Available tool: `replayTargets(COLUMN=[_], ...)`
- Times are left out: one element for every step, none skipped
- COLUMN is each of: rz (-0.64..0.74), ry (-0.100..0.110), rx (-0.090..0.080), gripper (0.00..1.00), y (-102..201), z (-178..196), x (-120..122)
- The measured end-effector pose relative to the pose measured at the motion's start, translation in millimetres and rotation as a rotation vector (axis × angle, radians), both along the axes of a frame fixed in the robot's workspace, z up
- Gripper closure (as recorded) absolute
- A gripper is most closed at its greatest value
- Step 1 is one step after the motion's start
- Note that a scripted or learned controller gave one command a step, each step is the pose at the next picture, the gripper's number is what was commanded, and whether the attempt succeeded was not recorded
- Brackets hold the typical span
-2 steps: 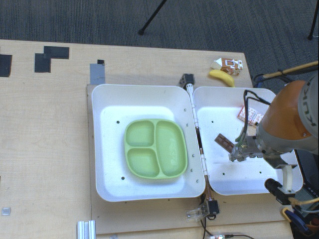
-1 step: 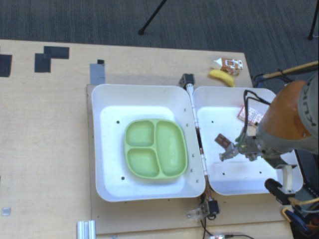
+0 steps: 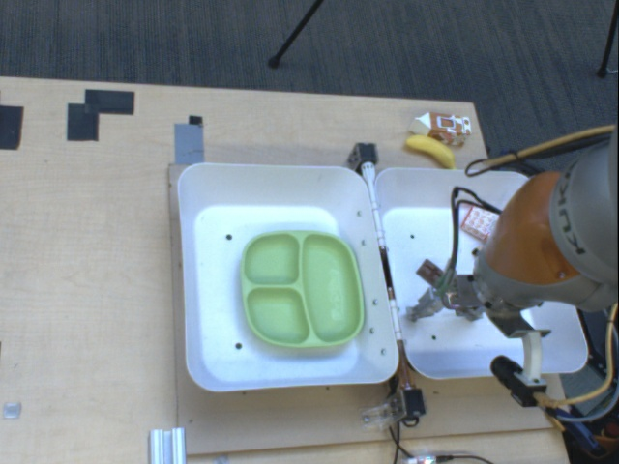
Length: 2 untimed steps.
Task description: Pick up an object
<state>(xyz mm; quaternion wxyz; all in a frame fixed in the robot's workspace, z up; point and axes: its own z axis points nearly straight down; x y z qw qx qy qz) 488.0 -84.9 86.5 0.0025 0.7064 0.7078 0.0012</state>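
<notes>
My gripper is low inside the right bin, close to its left wall. A small brown object lies on the bin floor just above the gripper; whether the two touch is unclear. A red and white packet rests farther back in the same bin, partly under a black cable. The grey and orange wrist covers the bin's right half.
The left bin holds a green divided plate. A yellow banana and a small snack packet lie on the bench behind the right bin. Clamps sit along the divider between the bins.
</notes>
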Motion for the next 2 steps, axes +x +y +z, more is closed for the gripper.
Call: replayTargets(rz=[0.003,0.005], ry=[-0.007,0.001], rx=[0.000,0.003], gripper=[1.00,1.00], y=[0,58], z=[12,99], x=[3,0])
